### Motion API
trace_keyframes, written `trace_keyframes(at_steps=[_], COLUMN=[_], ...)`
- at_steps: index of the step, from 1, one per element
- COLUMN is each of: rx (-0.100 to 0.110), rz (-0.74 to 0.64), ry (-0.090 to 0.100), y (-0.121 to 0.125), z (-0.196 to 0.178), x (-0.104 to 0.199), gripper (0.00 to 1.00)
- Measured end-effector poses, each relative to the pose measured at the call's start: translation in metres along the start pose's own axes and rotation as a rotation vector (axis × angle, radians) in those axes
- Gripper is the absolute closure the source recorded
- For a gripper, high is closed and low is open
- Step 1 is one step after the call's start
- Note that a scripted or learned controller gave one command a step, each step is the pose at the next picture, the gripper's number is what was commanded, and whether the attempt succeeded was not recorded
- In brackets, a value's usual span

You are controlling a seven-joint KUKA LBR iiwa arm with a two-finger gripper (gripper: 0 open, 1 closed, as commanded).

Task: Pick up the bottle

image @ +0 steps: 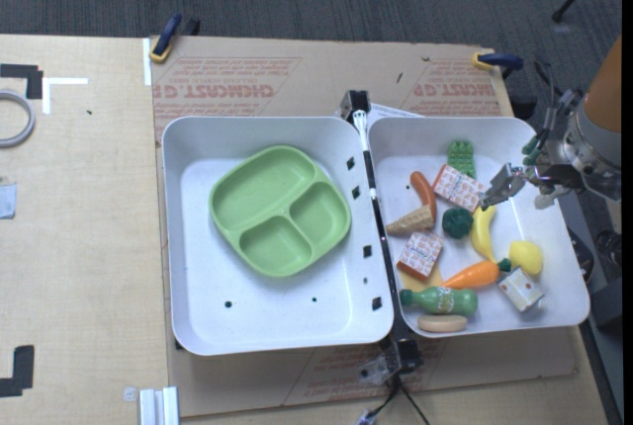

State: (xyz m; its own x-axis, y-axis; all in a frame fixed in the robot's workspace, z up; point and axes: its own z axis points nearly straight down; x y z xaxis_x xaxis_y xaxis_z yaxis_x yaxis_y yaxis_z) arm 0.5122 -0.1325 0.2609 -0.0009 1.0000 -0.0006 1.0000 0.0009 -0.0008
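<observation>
The green bottle [440,299] lies on its side near the right bin's [569,314] front wall, long axis running left-right, well down-left of the gripper [502,186], which hangs slightly parted and empty above the banana [482,230]

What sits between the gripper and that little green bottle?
In the camera view, the banana and the carrot lie between the gripper and the bottle, all in the right bin.

Robot lab: clamped cardboard [326,82], bins [188,245]
</observation>
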Motion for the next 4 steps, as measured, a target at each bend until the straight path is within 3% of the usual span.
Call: trace_keyframes(at_steps=[1, 2, 3, 4], rx=[0.000, 0.000, 0.000, 0.000], rz=[0.001, -0.455, -0.425, -0.379], ry=[-0.001, 0.000, 0.000, 0.000], y=[0.000, -0.035, -0.035, -0.035], z=[-0.009, 0.020, 0.069, 0.069], x=[0.000, 0.041, 0.100, 0.150], gripper=[1.00, 1.00, 1.00, 1.00])
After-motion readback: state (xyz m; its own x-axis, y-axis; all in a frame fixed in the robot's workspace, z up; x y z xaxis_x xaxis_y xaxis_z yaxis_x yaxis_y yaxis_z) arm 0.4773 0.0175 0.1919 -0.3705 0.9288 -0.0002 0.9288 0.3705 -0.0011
